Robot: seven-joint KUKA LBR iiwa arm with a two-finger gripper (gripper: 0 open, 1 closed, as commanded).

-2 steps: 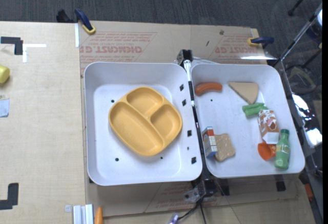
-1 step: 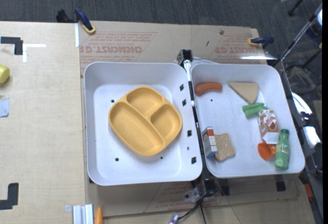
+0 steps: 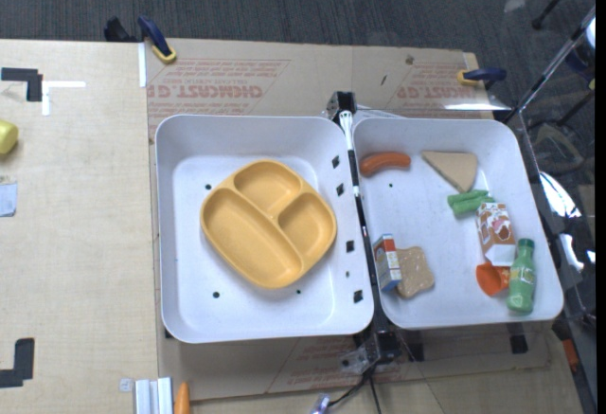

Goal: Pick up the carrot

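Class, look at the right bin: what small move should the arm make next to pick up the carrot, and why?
Probably bring the gripper in over the near right corner of the right bin, above the carrot. The carrot lies there ungrasped, close against the bottle and seemingly partly under the packet, so lining up carefully first seems wise.

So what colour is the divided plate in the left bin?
The divided plate is plain yellow-orange with no pattern, seen clearly in the camera view.
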